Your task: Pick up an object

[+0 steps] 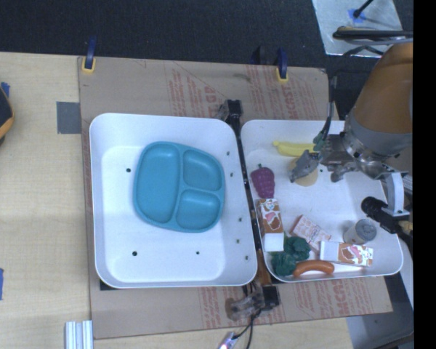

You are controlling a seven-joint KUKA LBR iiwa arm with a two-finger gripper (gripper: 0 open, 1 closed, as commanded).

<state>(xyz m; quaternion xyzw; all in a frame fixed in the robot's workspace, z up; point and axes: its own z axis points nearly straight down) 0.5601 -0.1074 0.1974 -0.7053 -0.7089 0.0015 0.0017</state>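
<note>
Light wooden bench (36, 217), a brown cardboard sheet (174, 86) laid across it, held at its far edge by two blue clamps (89, 51). Grey tape patch (68, 117) at the sheet's left edge. Dark carpeted floor (167, 9) beyond the bench's far edge. Even overhead light, soft shadows.

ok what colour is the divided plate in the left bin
Light blue, a plain sectioned plate lying in the left bin; the camera view shows it clearly.
</note>
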